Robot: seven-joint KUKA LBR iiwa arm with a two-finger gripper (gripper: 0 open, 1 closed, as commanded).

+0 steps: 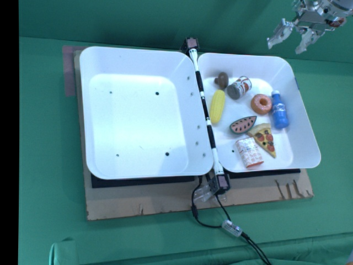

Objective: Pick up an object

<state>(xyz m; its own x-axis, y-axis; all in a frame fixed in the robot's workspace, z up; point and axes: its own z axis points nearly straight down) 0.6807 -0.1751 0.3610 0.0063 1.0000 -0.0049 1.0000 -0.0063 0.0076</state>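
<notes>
Nearest you, the carton (249, 152), pizza slice (265, 138) and watermelon slice (242, 125) lay crowded together in the right bin (306, 148). Farther off, your claw (292, 37) hung released, apparently empty, beyond the rim. Descending among such neighbours, it could nudge one and miss.

Up in the far right corner the arm comes in from the right, most of it cut off by the edge of the view, so just the wrist end shows. The gripper (292, 40) hangs off it, a silvery metal assembly, tilted so it points down and toward the left. Its two pale fingers (279, 35) are spread apart, a plain gap between the tips, with nothing caught between them. It hovers high, touching nothing.
</notes>
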